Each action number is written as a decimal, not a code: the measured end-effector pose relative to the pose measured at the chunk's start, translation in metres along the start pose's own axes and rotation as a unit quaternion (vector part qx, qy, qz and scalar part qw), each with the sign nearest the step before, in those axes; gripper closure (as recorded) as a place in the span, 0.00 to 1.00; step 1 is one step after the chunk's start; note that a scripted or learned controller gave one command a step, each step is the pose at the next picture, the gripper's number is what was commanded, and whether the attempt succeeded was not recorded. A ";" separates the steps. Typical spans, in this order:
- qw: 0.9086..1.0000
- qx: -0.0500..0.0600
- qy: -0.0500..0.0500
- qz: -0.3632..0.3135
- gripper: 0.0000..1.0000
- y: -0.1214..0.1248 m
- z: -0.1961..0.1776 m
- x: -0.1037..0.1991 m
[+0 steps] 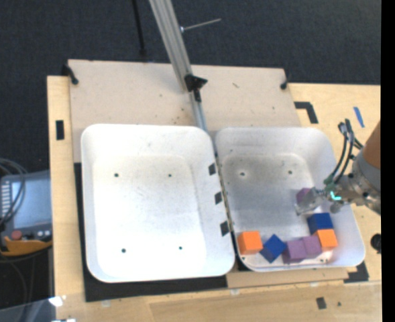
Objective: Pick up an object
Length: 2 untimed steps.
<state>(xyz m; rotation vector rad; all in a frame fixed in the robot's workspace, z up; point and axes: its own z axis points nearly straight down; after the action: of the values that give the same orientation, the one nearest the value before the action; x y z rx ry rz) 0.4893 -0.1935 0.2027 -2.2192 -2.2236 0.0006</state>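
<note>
My gripper (316, 202) is positioned over the right portion of the right bin (271, 143), entering from the right edge of the camera view, with green-lit hardware and cables visible at the wrist. A small purple block (305, 196) sits at the fingertips, against the bin floor or just above it; I cannot tell from this angle whether the fingers are closed on it, nor how wide they stand. This block appears roughly cubic, so no long axis can be determined. The remaining objects are grouped along the near edge of the same bin: an orange block (251, 241) at the left end, a blue block (273, 247) just beside it and rotated so one corner points toward the near rim, a longer purple block (302, 249) whose long axis runs left to right along the rim, a second orange block (327, 238) at the right end, and a second blue block (320, 221) touching it from behind. The left bin (150, 200) lies alongside, touching the right bin.
</note>
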 end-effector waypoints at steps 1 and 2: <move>1.000 -0.001 0.000 0.001 0.00 0.000 0.000 0.000; 1.000 0.002 0.000 0.002 0.00 -0.003 0.048 0.008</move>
<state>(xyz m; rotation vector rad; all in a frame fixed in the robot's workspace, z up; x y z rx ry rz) 0.4860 -0.1854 0.1551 -2.2213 -2.2181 0.0040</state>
